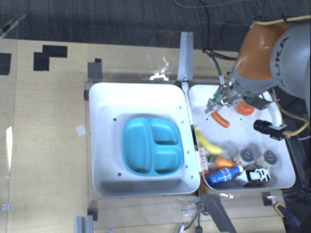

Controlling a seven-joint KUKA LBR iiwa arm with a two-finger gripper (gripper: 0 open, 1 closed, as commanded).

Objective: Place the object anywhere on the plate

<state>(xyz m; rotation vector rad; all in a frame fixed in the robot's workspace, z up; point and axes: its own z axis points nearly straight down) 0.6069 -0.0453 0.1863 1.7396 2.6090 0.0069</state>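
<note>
You are looking at a robotics lab bench, not a home or kitchen. A grey KUKA arm (pixel 286 47) with an orange band is reaching in over a pale wooden benchtop (pixel 43 130). Two shallow white bins, the left bin (pixel 99 144) and the right bin (pixel 286 171), are sitting side by side, held by metal brackets (pixel 185 57). Black tape markers (pixel 48 56) are lying on the bench, and loose cables (pixel 209 13) are trailing across dark carpet (pixel 97 8) behind it. Toy food and a blue divided plate (pixel 150 145) are serving as test props.
</note>
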